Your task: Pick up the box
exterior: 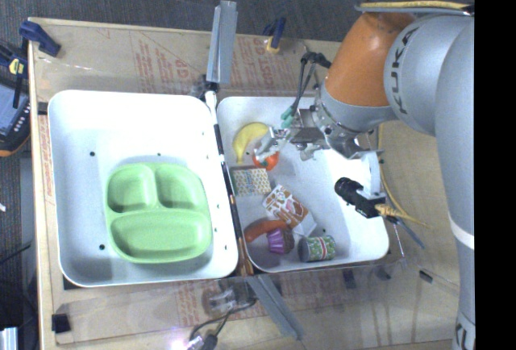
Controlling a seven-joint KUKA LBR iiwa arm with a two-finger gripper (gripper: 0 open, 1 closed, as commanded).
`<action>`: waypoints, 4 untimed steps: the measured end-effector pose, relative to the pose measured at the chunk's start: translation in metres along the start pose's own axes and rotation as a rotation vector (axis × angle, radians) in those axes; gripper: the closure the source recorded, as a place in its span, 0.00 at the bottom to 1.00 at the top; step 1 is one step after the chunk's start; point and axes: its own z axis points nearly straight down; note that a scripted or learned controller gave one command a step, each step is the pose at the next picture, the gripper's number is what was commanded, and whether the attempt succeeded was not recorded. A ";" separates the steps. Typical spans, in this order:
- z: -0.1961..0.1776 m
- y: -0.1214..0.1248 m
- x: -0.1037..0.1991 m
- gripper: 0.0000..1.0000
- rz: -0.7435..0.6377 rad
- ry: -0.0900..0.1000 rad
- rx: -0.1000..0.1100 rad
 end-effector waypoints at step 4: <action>0.101 -0.066 -0.001 0.00 -0.317 -0.002 -0.002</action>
